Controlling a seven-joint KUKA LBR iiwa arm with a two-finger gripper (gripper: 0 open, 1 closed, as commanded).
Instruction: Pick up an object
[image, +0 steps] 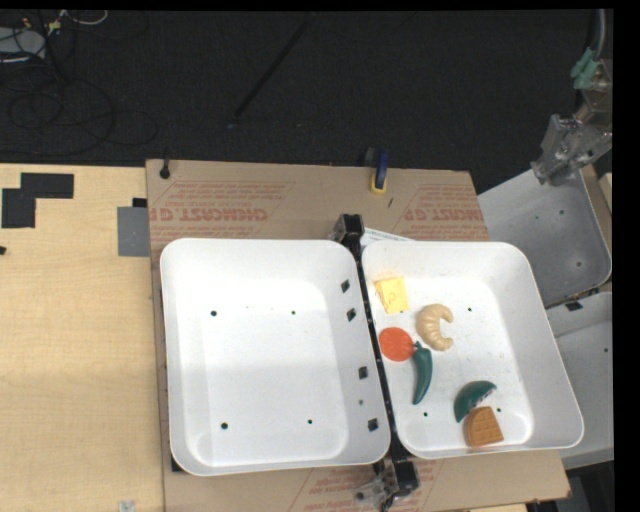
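— Where are the things to pick?

— All in the right bin (520, 290). A yellow square piece (391, 294) lies near its left wall, toward the far side. Just nearer the camera is an orange-red disc (396, 344), and right of that a tan croissant shape (436, 326). A dark green pepper (422, 374) runs down from the disc's right edge, nearly touching it. Toward the near right corner, a teal curved piece (472, 397) lies against a brown bread-like slice (483, 428).

— And the jaws?

— Well apart from all of them. The arm's metal end (572, 145) shows at the upper right, beyond the bin's far right corner, over a grey plate (545, 230) beside the worktop (70, 350). Whether the jaws are spread or clenched I cannot tell; the parts are too small and cut by the edge. Nothing shows between them.

— The left bin (180, 350)?

— White floor with a few small dark holes. Both bins lie on a brown cardboard sheet (260, 205).
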